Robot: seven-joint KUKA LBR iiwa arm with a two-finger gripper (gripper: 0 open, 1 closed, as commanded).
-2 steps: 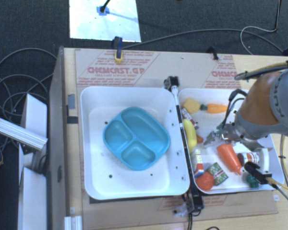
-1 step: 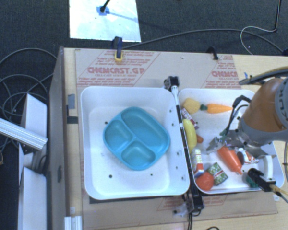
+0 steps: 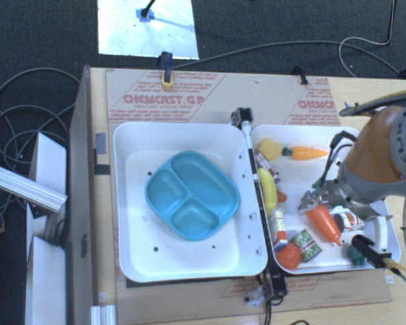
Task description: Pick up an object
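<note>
Reaching in from the right of the camera view, the arm (image 3: pixel 386 147) hangs low over the right bin (image 3: pixel 338 133), with its end effector (image 3: pixel 310 200) just above an orange carrot-like toy (image 3: pixel 323 223). Whether the fingers are spread or closed I cannot tell; they look small and dark from this slant. Around it lie a second carrot (image 3: pixel 306 153), a yellow banana (image 3: pixel 268 188), a small bottle (image 3: pixel 279 226) and a red piece (image 3: pixel 289 256). The left bin (image 3: pixel 128 181) carries a blue divided plate (image 3: pixel 192 195). This looks like the approach step; the next move calls for lowering squarely astride the toy, then closing and lifting.
</note>
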